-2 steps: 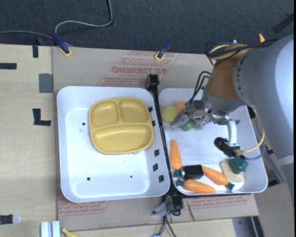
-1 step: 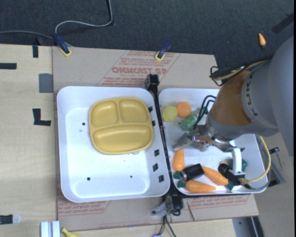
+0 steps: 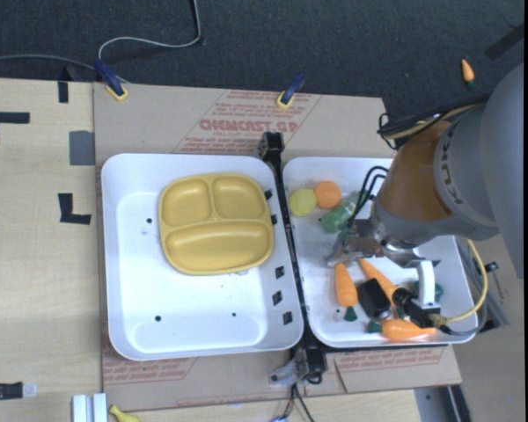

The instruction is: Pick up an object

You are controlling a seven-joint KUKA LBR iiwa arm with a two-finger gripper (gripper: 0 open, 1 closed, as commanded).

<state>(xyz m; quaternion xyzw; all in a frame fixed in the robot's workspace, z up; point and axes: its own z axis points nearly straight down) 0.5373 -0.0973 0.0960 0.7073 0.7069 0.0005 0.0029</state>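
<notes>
Tool reaches low into the right bin among the toy food; whether it grips anything I cannot tell. At its six o'clock lies an orange carrot, at twelve o'clock an orange ball.

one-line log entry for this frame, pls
arm: over right bin | gripper: low among toy food, beside carrot | grasp: not confirmed | left bin: yellow divided plate
</notes>
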